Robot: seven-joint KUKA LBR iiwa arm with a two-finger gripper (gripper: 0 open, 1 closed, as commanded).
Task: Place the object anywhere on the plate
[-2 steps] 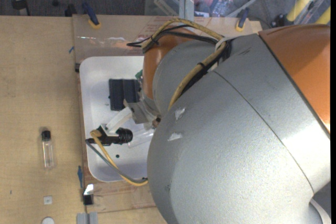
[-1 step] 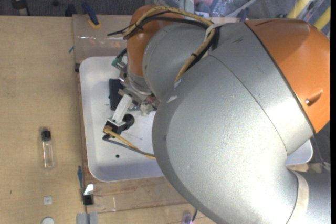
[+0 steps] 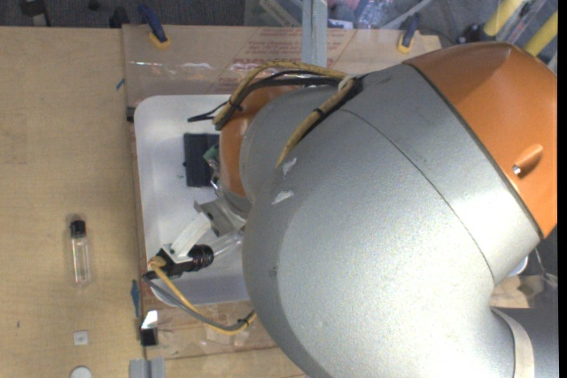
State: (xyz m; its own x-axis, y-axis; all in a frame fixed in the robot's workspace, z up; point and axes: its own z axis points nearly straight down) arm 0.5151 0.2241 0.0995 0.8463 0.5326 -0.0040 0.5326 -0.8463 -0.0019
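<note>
While a vial (image 3: 80, 250) lies at nine o'clock on the bench (image 3: 53, 119), the bin (image 3: 155, 190) holds a black block (image 3: 199, 159), possibly the object. It sits near the gripper (image 3: 210, 226), at its twelve o'clock, long axis twelve-to-six. Whether the gripper is parted or closed, I cannot tell. The arm (image 3: 399, 217) covers everything rightward.

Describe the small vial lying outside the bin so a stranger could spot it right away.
Start at the white bin under the big grey and orange arm, then look to its left across the bare wooden bench. The small clear vial lies there alone, lengthwise, with a black cap; nothing else nearby is see-through.
</note>
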